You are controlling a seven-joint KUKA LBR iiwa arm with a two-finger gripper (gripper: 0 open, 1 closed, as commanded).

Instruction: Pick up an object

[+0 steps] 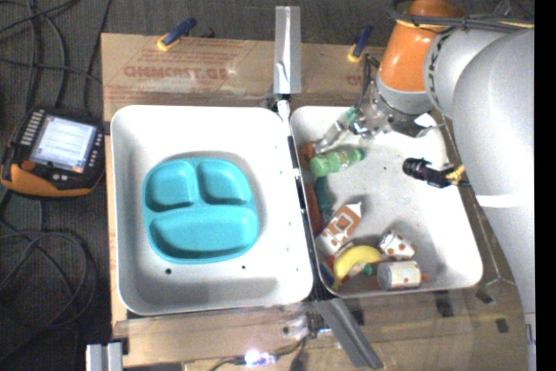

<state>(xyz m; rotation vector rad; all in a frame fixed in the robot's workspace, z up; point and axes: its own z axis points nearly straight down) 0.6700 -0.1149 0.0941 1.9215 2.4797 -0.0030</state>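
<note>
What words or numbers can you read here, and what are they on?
Red print on the cardboard sheet: too blurred to read.
Handheld screen: text too small to read.
Small carton in the right bin: label too small to read.

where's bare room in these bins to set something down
Right bin: bare floor in the middle, between the green bottle above and the carton, banana and can below. Crowded along its left wall and front. Left bin: the blue tray takes most floor.
</note>
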